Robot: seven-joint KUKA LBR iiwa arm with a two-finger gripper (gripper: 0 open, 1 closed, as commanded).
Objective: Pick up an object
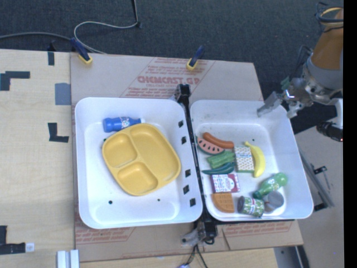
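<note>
Hovering at the right bin's (290, 149) far right corner, the hand (277, 102) carries nothing; finger spread cannot be told. Next: descend onto the banana (256, 159).

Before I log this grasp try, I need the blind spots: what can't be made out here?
- Gripper, camera view: too small and blurred to tell how it stands.
- Arm: cut off by the right edge.
- Blue bottle: lower side hidden behind the yellow tray.
- Green can: label too small to read.
</note>
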